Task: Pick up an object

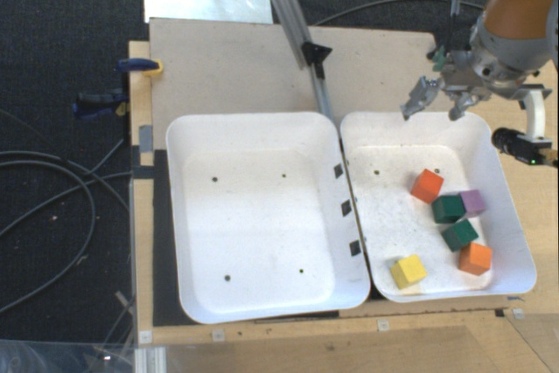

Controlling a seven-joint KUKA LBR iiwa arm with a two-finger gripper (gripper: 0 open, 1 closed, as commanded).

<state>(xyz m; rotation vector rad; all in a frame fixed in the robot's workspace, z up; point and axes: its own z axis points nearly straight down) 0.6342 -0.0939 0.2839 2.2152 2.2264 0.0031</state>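
Note:
The right bin holds several small blocks: an orange one, a purple one, two dark green ones, a second orange one and a yellow one. My gripper hangs above the far edge of the right bin, open, with nothing between its fingers. It is well above and behind the blocks.
The left bin stands beside the right one, with black clips along the shared wall. A grey slanted pole rises behind the bins. A blue and yellow clamp sits on the bench's left edge. Cables lie on the floor at left.

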